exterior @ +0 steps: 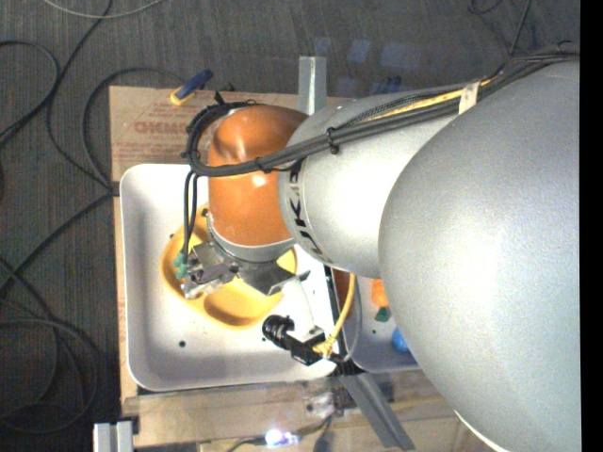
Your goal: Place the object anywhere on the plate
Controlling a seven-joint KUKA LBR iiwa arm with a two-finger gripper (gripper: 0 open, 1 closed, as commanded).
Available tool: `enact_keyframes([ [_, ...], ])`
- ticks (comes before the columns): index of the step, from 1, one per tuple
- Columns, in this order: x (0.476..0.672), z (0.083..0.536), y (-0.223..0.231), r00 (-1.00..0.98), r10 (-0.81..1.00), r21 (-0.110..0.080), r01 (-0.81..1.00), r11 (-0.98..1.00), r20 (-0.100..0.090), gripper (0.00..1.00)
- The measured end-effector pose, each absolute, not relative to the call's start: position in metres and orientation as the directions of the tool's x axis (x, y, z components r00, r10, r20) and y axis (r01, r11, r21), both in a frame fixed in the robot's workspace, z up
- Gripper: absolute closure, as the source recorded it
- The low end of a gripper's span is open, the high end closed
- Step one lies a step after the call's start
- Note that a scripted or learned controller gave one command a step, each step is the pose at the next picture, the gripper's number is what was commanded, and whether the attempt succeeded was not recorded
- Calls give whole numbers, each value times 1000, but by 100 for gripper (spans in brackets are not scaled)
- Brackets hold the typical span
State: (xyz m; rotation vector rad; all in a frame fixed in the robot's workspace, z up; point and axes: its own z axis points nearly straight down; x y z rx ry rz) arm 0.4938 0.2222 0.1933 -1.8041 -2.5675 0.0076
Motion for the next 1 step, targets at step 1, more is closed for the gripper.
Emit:
enact_keyframes([
  [1,591,245,201,-178,984,-2,984,178,-5,100],
])
